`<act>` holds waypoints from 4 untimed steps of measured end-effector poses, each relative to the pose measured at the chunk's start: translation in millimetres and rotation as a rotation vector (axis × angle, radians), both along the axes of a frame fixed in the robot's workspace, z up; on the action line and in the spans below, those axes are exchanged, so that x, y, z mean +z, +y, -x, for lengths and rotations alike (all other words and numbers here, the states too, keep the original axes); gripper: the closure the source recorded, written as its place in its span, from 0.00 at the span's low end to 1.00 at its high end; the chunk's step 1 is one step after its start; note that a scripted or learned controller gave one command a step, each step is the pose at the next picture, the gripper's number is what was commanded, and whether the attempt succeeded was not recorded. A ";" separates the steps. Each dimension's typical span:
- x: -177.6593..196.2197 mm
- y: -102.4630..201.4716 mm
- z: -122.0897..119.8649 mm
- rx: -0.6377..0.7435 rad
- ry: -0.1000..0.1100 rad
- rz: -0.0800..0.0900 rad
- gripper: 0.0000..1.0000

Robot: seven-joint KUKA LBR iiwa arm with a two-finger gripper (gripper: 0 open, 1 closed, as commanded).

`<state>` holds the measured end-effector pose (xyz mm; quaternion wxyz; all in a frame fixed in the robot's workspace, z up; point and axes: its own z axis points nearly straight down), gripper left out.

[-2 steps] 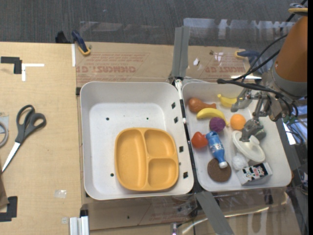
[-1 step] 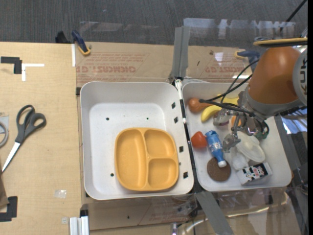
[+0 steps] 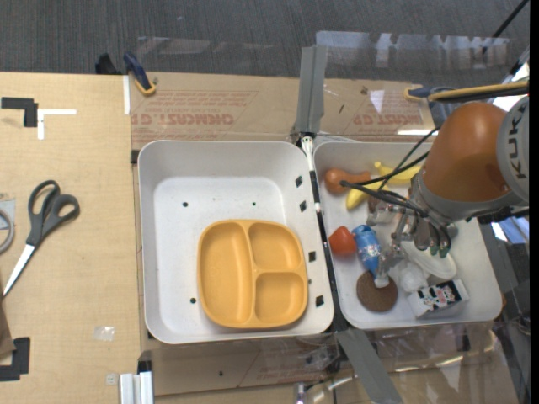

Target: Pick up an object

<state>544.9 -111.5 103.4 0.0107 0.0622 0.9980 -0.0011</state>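
Orange at its wrist band, the arm [image 3: 472, 154] reaches in from the right and hangs low over the right bin [image 3: 484, 305], where the loose things lie crowded together. The gripper [image 3: 389, 263] is down among them, just above or against the blue bottle [image 3: 367, 249] and close over the brown disc [image 3: 376, 292]; whether it is spread or closed I cannot tell, since wrist and cables cover most of it and nothing shows plainly gripped. So I judge the pick as not yet made: the approach and descent look done, while the closing, the lift and the carry clear of the bin are left. Counting the right bin: one blue bottle, one brown disc, one red round thing [image 3: 342, 241], one brown-orange piece with a stem or handle [image 3: 341, 178] near the far wall, one yellow banana-like item [image 3: 383, 183] partly under the arm, one whitish clear lump [image 3: 421, 269] beside the gripper, and one small black-and-white box [image 3: 440, 296] at the near right corner. More may lie hidden under the arm. The left bin [image 3: 168, 225] holds one yellow tray [image 3: 252, 273] with three compartments. On the bench at the left lies one pair of scissors [image 3: 38, 225], well apart from both bins. That makes two bins, one arm and one gripper.
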 end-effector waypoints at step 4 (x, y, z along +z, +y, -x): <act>153.2 -88.0 -35.7 0.122 0.020 -0.002 1.00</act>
